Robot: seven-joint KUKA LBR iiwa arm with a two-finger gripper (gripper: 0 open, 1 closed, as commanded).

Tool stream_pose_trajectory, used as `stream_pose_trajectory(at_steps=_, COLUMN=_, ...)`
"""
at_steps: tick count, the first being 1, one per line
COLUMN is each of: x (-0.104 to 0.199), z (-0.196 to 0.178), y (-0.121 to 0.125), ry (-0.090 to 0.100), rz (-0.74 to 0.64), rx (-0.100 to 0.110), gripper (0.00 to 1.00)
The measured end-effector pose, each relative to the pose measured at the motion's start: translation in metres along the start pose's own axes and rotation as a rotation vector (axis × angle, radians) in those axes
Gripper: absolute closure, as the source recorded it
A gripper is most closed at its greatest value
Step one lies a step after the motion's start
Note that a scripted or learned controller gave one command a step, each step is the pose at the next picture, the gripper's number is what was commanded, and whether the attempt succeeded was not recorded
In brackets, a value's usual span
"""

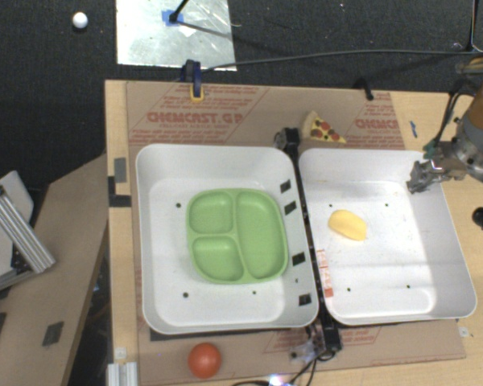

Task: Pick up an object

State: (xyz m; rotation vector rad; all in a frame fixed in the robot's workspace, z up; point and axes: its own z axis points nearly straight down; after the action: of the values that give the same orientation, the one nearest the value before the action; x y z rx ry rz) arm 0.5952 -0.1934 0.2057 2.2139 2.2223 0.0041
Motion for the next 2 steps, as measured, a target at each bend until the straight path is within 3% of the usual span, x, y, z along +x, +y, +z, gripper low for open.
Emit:
stream_pose_trajectory(at_steps=1, x=0.0, z=-0.054, y=0.002, ry=-0.001, rz=-0.001, rx=-0.002, gripper=1.0)
stream_pose_trajectory(at_steps=2, x=0.051, z=-0.041, y=0.018, ry=0.002, rz=-0.006, rx=0.003, gripper=1.0)
